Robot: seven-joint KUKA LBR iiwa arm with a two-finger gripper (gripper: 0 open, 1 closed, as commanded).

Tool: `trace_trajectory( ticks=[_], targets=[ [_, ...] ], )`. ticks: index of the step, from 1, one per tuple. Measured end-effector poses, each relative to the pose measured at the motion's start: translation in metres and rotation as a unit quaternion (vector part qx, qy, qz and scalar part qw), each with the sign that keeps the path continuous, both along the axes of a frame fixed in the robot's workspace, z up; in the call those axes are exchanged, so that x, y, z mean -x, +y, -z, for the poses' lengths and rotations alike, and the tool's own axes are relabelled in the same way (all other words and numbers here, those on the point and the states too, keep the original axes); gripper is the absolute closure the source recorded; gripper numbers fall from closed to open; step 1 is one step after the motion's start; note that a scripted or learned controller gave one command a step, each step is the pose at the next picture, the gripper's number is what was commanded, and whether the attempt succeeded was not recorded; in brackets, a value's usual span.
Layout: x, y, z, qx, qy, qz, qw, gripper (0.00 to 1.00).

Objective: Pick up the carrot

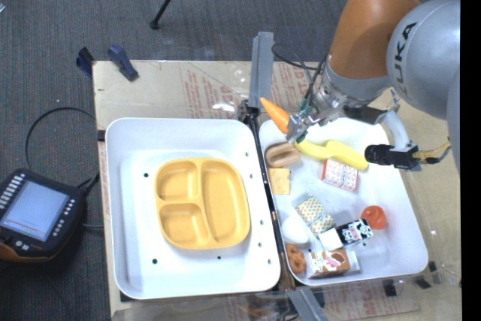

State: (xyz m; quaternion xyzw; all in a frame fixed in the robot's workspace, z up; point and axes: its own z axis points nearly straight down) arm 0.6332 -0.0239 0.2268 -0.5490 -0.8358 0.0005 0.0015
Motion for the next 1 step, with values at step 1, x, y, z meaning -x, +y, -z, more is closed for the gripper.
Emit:
trace_trajectory(
  ticks=[1],
  targets=[
    [0.0072,0.0006,0.0105,0.001,0.001,0.187,0.9823,1.0]
  ],
)
